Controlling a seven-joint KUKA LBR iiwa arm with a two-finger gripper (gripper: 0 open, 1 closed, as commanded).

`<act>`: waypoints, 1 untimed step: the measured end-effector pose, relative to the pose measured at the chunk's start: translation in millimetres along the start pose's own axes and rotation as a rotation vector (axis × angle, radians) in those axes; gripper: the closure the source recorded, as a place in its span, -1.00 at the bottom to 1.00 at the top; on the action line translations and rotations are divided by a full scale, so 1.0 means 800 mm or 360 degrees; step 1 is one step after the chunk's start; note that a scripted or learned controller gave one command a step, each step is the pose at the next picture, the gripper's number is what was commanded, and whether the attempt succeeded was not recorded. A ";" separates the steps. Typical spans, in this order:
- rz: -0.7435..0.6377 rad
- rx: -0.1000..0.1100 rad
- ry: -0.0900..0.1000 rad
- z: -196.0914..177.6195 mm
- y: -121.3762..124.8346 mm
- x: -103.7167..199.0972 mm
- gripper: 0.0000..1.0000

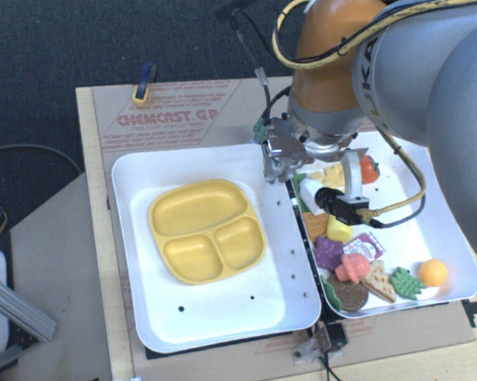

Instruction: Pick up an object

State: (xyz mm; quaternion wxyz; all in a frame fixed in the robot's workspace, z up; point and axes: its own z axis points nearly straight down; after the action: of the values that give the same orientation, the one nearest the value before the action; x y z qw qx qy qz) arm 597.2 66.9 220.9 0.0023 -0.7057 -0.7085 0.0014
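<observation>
The pincer [284, 164] is hanging over the right bin [447, 214], near its left wall, above the toy foods [355, 267]. I cannot tell if it is wide or narrow. I am judging that the orange ball [432, 273], lying apart, is offering the cleanest grasp.

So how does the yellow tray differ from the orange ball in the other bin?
The yellow tray is big, flat and split into three compartments; the orange ball is small and round. The tray lies alone in the left bin; the ball sits in the crowded right bin, beside a green toy. Both rest in white bins.
</observation>
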 end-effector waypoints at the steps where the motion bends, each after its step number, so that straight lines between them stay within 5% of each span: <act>1: 0.0001 -0.0008 0.0000 -0.001 0.001 0.034 1.00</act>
State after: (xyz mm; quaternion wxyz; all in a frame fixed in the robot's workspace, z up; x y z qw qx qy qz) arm 597.8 94.1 222.1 0.0003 -0.7058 -0.7084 -0.0005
